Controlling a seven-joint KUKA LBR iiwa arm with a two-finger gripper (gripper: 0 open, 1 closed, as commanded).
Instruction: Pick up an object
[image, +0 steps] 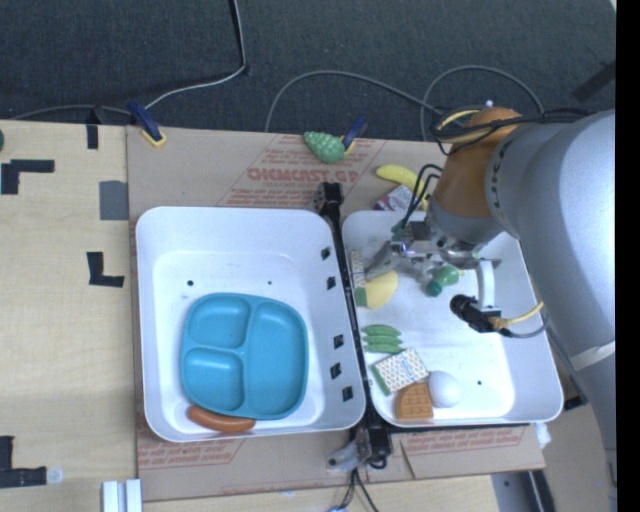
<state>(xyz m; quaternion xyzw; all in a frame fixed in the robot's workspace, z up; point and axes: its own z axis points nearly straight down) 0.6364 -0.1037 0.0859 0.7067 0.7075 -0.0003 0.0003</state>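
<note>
My gripper (405, 258) hangs low over the back part of the right bin (520, 385), under the orange band of the arm. Just left of and below it lies a pale yellow, lemon-like piece (379, 290), close to the bin's left wall. A small teal-green piece (438, 280) lies right beside the gripper on its right. Nearer the front are a green pea pod (381, 337), a checked cracker (400, 370), a white egg (443, 388) and a brown biscuit (413, 402). Nothing can be seen held in the gripper.
The left bin (170, 240) holds a blue divided plate (243, 355) and an orange sausage (220, 420) at its front edge. Behind the bins, a yellow banana (398, 175) and a green toy (325, 145) lie on cardboard. A black cable plug (475, 312) hangs over the right bin.
</note>
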